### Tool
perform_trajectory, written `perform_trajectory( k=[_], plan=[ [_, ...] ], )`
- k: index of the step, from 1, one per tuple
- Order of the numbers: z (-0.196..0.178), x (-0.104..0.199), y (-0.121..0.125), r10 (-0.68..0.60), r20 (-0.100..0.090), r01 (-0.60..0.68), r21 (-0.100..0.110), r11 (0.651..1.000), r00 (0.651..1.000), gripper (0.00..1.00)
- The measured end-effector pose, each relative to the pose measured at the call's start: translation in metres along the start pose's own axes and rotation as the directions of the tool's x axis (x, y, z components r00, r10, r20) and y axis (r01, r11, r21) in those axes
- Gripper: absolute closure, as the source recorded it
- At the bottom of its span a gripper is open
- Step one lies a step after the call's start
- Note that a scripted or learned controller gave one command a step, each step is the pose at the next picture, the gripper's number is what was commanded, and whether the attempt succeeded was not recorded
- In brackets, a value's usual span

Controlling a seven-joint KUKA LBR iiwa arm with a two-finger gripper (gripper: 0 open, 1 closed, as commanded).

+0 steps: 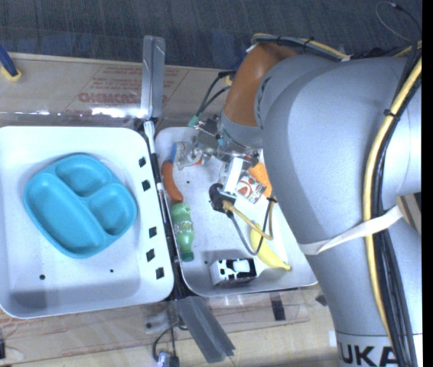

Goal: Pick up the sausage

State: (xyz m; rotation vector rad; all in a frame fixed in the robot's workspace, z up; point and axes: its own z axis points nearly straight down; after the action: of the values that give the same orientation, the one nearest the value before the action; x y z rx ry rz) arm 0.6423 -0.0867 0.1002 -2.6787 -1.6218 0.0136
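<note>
Over the desk (71, 90), we see the grey arm (331, 151) reaching in from the right, its gripper (190, 153) hanging low above the far left corner of the right bin (301, 281). The sausage (171, 182), orange-brown, lies just below and left of the gripper, tight against the bin's left wall. Its long axis runs along that wall, one end toward the far rim, the other toward the green bottle (183, 232) lying end to end with it. We judge that both objects have settled into the crease where wall meets floor, which leaves little room on the wall side. Whether the fingers are open or closed we cannot tell; cables and the wrist clutter them, and nothing is visibly held. A banana (266, 247), a small black-and-white item (234, 270) and a printed packet (249, 186) share the bin. The left bin (10, 281) carries a blue divided plate (80, 204), well apart from the work.
</note>
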Motion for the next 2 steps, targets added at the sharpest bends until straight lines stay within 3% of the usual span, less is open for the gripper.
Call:
perform_trajectory(
  k=[1, 2],
  plan=[
    [-0.091, -0.028, -0.047, -0.092, -0.001, 0.092, -0.009, 0.996, 0.996, 0.00],
    [0.010, -0.021, -0.031, -0.310, 0.002, 0.310, -0.008, 0.951, 0.951, 0.00]
  ],
)
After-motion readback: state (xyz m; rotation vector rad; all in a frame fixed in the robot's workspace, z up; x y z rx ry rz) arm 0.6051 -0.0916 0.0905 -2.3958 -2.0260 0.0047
